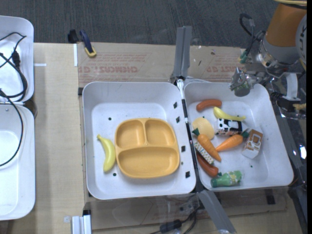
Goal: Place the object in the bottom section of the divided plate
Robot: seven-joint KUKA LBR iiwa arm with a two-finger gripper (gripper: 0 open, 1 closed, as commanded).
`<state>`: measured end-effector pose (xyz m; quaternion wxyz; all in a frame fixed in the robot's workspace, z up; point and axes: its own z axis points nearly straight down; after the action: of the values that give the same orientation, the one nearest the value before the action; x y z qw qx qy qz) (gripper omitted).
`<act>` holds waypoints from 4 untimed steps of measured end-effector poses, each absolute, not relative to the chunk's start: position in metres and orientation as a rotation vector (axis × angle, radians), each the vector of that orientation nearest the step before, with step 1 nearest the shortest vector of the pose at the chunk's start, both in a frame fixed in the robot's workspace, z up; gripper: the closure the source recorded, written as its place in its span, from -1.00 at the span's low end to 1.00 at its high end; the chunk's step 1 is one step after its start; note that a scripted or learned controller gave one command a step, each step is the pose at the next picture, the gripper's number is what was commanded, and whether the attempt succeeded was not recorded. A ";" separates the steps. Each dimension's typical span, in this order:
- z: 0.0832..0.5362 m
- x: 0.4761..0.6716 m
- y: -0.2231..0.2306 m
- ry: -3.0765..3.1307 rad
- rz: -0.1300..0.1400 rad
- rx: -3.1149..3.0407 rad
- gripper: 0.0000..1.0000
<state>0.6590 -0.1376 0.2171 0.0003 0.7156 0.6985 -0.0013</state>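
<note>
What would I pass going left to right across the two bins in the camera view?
Banana → yellow plate → bin divider → striped carrot → toy cow → small carton.

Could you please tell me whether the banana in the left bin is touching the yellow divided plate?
Apart: the camera view shows white bin floor between the banana and the divided plate.

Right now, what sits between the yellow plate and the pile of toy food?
In the camera view, bare bin floor, then the two bins' rims, separate the plate from the toy food.
</note>
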 end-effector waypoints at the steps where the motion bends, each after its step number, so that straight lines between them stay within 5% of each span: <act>1: 0.190 0.575 -0.081 2.289 -0.005 2.156 1.00; 2: 0.190 0.513 0.030 2.151 -0.006 2.293 1.00; 3: 0.191 0.477 0.000 2.534 -0.004 1.862 1.00; 4: 0.191 0.477 0.076 2.492 -0.004 1.915 1.00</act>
<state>0.4774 0.0762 0.1906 -0.0006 0.6095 0.7928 -0.0012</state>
